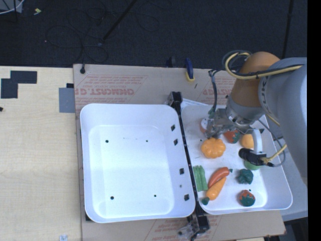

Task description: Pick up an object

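Two shallow white bins sit side by side on the bench (35, 149). The left bin (95, 134) has only its bare floor and walls to show. The right bin (281, 197) carries the toy foods, seven that can be counted: one orange pumpkin-like piece (213, 147) near its middle, one green pod (200, 177) by the left wall, one red chilli (218, 175) lying against one orange carrot (215, 189), one dark green broccoli-like piece (245, 175), one red-and-green piece (246, 198) at the near right, and one yellow piece (247, 140) toward the far right. A further small red shape (231, 136) sits under the wrist, partly hidden.

The gripper (216, 128) is low over the far part of the right bin, just beyond the pumpkin-like piece; whether it is open or closed cannot be told, and nothing is visibly in its grasp.
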Robot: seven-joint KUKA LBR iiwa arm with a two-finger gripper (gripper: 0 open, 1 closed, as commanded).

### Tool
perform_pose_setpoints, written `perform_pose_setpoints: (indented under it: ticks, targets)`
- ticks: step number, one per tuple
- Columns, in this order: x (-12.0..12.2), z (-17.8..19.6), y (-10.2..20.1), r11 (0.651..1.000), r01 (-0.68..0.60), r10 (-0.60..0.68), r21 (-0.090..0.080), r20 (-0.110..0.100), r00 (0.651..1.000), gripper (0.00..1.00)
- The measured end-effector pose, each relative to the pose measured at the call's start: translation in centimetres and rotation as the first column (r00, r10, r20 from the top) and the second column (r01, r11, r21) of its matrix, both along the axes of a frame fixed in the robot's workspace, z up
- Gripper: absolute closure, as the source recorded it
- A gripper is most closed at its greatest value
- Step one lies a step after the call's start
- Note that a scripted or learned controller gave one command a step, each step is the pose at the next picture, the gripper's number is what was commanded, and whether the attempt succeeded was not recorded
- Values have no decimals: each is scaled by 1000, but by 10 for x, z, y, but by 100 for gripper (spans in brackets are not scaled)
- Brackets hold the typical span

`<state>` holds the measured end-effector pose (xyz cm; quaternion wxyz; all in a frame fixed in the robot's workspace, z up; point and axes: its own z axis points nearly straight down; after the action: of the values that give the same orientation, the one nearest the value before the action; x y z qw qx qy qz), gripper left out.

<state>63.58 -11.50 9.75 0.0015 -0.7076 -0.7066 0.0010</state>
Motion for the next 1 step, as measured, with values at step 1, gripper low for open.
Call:
perform_pose_setpoints:
  ticks: [1]
  targets:
    - [-87, 150, -17, 1000, 0, 0, -4, 14, 1000, 100]
